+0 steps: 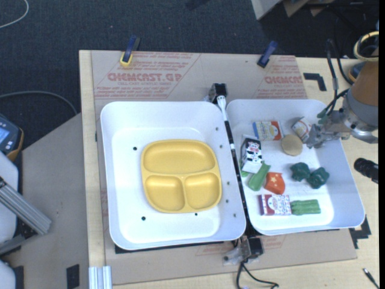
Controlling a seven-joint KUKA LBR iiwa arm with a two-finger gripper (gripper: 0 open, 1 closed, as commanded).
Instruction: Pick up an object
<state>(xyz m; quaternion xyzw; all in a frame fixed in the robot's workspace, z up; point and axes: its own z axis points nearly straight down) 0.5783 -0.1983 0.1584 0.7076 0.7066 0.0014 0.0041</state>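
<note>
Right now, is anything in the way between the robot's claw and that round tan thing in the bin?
Nothing visible is. The gripper sits in the right bin just right of the round tan object. A small silvery wrapped object lies just above that path, close enough to get bumped.

A round tan object [292, 144] is seen lying in the right bin [355, 179], just beside a small silvery item [299, 126]. Scattered below are a dark green toy [309, 174], a red piece [275, 182] and a green block [305, 207].
</note>
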